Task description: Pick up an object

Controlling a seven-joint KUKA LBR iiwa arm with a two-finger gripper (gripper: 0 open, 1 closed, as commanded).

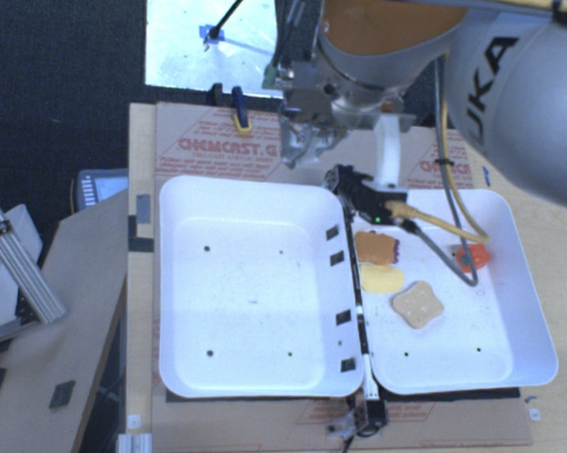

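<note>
While the gripper [306, 142] hangs over the far rim of the left bin [252, 295], its state impossible to tell, the toast piece [417, 304] lies in the right bin [503, 343] beside a yellow slice [382, 279].

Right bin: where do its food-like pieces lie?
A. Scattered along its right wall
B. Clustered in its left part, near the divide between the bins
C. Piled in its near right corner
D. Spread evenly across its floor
B: the orange-brown piece, the yellow piece and the tan toast-like piece sit together in the left part of the right bin, near the divide.
</note>
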